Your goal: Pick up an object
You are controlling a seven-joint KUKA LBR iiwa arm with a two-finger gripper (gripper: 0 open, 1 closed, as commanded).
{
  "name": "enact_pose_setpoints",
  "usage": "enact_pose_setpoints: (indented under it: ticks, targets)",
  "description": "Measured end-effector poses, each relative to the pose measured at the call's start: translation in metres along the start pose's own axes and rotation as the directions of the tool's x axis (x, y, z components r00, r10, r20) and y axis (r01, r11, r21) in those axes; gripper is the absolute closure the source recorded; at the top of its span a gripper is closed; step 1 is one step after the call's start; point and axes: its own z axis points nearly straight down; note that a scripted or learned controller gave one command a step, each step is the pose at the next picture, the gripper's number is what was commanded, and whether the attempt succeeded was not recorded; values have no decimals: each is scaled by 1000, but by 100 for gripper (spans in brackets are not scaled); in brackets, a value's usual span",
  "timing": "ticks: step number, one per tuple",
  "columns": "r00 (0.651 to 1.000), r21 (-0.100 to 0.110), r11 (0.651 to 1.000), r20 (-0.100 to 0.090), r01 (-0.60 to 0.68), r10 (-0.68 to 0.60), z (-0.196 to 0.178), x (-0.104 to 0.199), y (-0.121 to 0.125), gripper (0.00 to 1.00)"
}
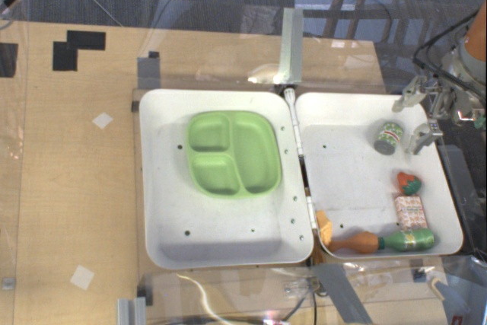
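Objects for picking are gathered in the right bin (342, 186), along its right side and near edge. The gripper (421, 114) is seen over that bin's far right corner, fingers spread apart with nothing between them; one finger (411, 93) is above the far rim, the other (423, 138) lower, over the bin floor. A small can (389, 138), green and white with a red band, is found lying tilted just beside the lower finger, apart from it as far as can be judged. Further along the right side a small red and green item (409, 183) is noted, then a pink patterned carton (410, 212) just below it. Along the near edge a green bottle (409, 241) lies on its side, an orange carrot-like piece (358, 243) beside it, and a pale orange item (325, 225) at the near left corner. The left bin (163, 186) is occupied by a green divided plate (232, 154), set toward its far side.
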Motion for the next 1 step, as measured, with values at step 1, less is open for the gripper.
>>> enact_pose_setpoints:
  ticks: [1]
  targets:
    - [962, 0, 962, -8, -272, 272, 125, 36, -26, 0]
